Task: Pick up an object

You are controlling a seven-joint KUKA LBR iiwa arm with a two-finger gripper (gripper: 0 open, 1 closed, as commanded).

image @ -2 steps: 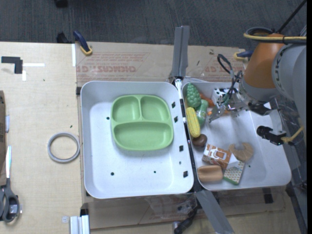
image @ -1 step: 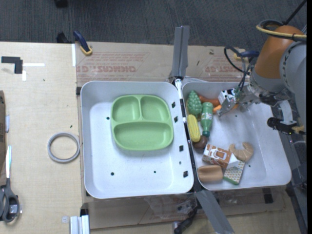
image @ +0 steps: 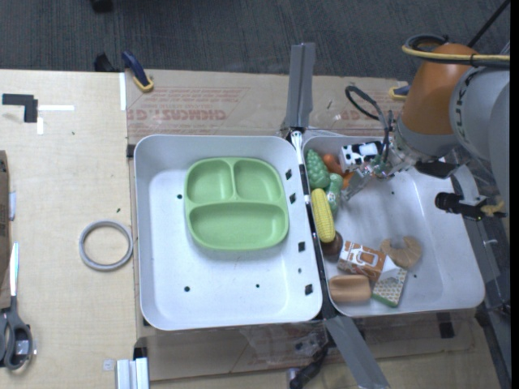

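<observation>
The gripper (image: 366,167) hangs low at the right bin's (image: 430,217) far left corner, beside a black-and-white toy (image: 357,152); whether anything is caught, I cannot tell. Best to settle squarely over that toy, clear of the carrot (image: 333,165) alongside, before closing.

Two white bins (image: 154,241); one green divided plate (image: 237,203); one corn cob (image: 323,215); roughly eight other toy foods, crowded; one tape ring (image: 105,244); one scissors (image: 15,331).
</observation>
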